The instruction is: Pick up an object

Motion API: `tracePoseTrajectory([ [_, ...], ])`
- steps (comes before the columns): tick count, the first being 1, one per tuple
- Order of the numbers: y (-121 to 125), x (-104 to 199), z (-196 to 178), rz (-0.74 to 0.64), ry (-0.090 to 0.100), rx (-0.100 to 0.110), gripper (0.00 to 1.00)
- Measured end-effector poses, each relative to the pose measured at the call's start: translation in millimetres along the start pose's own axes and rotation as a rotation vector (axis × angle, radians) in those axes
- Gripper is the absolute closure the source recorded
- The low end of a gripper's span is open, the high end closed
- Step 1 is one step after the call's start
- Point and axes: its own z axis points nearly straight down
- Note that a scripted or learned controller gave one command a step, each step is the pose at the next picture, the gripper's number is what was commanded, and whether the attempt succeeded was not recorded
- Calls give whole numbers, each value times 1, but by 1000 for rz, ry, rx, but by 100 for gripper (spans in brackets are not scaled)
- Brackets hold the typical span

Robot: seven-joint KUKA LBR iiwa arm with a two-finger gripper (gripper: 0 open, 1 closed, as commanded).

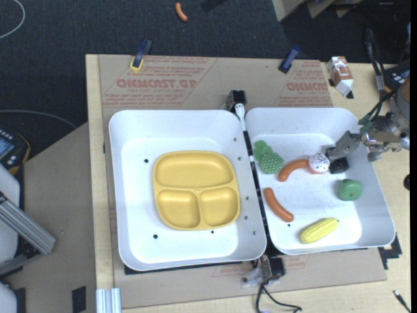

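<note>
The right bin (373, 208) holds several toy foods. A green lumpy piece (266, 156) lies near its left wall, with a curved orange sausage (293, 169) beside it. A white ball with pink specks (318, 163) sits at that sausage's right end. A second orange sausage (278, 204), a yellow corn cob (319, 229) and a green round fruit (350, 189) lie closer to the front. My gripper (337, 158) hangs low over the bin's right side, just right of the speckled ball and above the green fruit. Nothing shows held in it.
The left bin (130, 175) holds a yellow divided plate (195, 189). Clamps (139, 55) (288, 60) sit at the board's back edge, and a small box (340, 75) lies at the back right. The arm's wrist (391, 132) overhangs the right bin's rim.
</note>
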Motion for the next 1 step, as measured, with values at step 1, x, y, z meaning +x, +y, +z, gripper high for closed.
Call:
tracePoseTrajectory([
  [1, -7, -7, 57, 1, 3, 8, 0],
])
